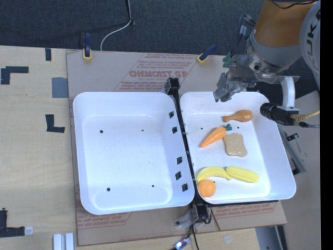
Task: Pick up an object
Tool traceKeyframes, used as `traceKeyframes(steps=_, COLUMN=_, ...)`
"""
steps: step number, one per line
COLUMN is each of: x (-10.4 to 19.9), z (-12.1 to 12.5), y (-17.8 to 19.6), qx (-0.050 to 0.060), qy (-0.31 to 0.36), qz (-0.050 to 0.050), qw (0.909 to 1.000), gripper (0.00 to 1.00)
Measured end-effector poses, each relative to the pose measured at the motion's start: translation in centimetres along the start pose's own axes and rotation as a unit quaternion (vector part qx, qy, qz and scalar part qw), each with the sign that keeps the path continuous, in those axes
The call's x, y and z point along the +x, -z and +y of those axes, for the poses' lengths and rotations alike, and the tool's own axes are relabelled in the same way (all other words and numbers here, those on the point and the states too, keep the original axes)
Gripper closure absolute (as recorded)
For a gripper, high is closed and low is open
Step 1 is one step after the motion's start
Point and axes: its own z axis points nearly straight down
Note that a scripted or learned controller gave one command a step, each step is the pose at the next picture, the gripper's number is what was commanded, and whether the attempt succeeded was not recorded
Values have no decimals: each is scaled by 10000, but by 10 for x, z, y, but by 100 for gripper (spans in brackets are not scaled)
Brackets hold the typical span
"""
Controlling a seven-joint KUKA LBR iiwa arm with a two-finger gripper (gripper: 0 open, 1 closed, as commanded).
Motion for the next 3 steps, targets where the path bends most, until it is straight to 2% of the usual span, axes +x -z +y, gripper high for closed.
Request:
traceKeyframes(steps=1, x=34, z=-66, y=-71, qx=58, qy=-5, qz=3, qw=10000, gripper=100)
traceKeyframes(steps=2, x=32, z=-62, y=-58, qx=6, qy=-4, qz=-5, qw=10000, gripper=100)
traceKeyframes(steps=3, x=33, z=-62, y=-48, qx=13, qy=1, qz=-5, qw=10000, gripper=100)
